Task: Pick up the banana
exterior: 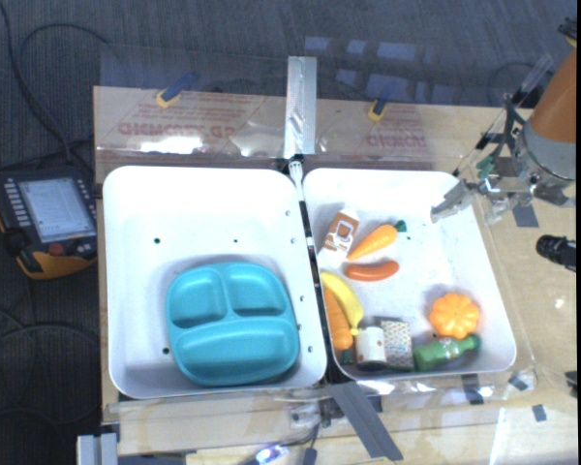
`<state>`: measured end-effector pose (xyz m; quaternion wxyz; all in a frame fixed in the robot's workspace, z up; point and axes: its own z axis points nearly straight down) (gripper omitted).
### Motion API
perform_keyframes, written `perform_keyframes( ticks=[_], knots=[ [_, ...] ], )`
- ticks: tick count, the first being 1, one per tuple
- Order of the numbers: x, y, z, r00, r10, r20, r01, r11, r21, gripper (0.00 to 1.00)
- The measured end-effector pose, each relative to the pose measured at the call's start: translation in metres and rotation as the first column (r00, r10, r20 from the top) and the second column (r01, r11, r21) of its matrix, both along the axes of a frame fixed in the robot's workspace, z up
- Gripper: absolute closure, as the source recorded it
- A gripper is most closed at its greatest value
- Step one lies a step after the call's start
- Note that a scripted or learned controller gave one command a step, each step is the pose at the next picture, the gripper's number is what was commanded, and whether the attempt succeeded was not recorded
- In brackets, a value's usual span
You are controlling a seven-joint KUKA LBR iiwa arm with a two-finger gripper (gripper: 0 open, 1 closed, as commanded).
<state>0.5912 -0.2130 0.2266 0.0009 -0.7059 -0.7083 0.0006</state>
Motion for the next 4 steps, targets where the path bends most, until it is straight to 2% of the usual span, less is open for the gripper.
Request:
perform_keyframes(
  ticks=[1, 2, 3, 4],
  knots=[
    [-0.026, 0.072, -0.074, 0.994, 0.109, -0.001, -0.109, 0.994, 0.0, 0.0],
    [-0.108, 0.106, -0.125, 0.993, -0.119, -0.003, 0.119, 0.993, -0.002, 0.0],
    [-0.108, 0.188, -0.044, 0.932, -0.362, -0.002, 0.362, 0.932, -0.002, 0.0],
    [-0.043, 0.123, -0.044, 0.898, -0.441, -0.001, 0.441, 0.897, -0.006, 0.0]
  ],
)
